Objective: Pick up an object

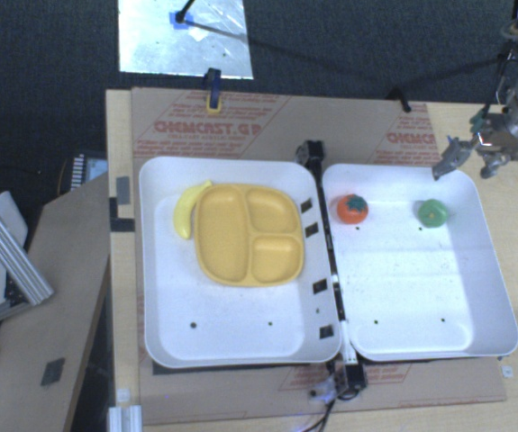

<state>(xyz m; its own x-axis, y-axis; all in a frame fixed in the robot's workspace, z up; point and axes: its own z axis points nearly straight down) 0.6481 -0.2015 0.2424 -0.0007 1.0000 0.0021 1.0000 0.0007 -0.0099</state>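
In the right bin (421, 322) lie two small objects: an orange-red round fruit (351, 208) near the bin's upper left, and a green round object (432, 212) near its upper right. My gripper (470, 165) hangs at the view's right edge, above the right bin's far right corner, up and to the right of the green object. Its two fingers are spread apart with nothing between them.
The left bin (168, 322) holds a yellow divided plate (245, 234) with a yellow banana (185, 210) lying along its left side. A black divider (323, 250) runs between the bins. A shiny metal sheet (185, 23) lies on the floor beyond the bench.
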